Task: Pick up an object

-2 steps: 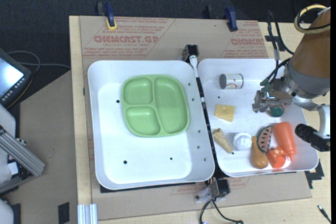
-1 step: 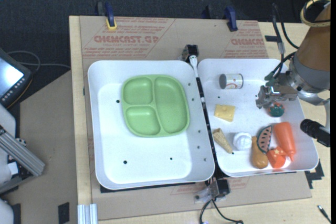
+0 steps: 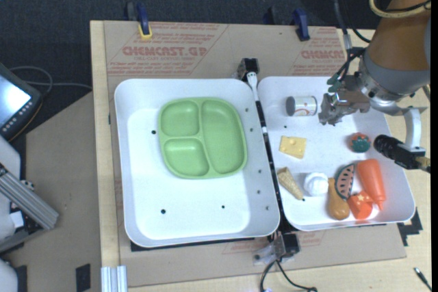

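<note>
My gripper [image 3: 332,110] hangs over the upper part of the right bin [image 3: 404,205], just right of a small grey and white can [image 3: 301,105] lying on its side. Below the can lies a yellow cheese wedge [image 3: 293,146]. A teal and red ball [image 3: 360,142] sits below and right of the gripper. Along the bin's front lie an orange carrot [image 3: 371,180], a watermelon slice [image 3: 345,179], a white cap [image 3: 316,183], a tan cone [image 3: 290,182], a brown piece [image 3: 337,204] and a red piece [image 3: 361,206]. I see nothing held in the gripper.
The left bin [image 3: 137,202] holds a green divided plate [image 3: 203,137]. A black ridge [image 3: 263,140] runs between the bins. The arm's orange and grey body [image 3: 400,31] fills the upper right, with a black part [image 3: 393,149] over the right bin's edge.
</note>
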You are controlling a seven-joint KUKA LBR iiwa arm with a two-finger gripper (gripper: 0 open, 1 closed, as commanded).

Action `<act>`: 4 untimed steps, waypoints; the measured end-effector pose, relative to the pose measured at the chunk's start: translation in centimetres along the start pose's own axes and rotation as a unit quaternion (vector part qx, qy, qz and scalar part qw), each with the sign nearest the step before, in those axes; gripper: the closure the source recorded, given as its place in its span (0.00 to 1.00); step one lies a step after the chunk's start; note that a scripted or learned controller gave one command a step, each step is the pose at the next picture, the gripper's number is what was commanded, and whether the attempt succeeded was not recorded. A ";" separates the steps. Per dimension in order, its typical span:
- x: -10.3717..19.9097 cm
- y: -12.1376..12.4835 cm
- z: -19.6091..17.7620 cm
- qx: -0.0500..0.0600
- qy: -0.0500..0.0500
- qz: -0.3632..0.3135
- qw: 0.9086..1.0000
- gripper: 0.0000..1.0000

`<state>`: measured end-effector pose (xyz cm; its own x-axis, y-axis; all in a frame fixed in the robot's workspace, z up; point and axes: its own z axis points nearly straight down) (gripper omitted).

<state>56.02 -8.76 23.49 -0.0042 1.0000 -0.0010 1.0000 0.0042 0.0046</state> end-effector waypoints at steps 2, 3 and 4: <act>-0.3 0.3 0.2 0.000 0.000 0.002 1.000 1.00; -0.2 0.5 1.4 0.003 0.000 0.002 1.000 1.00; -0.5 -0.3 2.0 0.004 0.001 0.003 1.000 1.00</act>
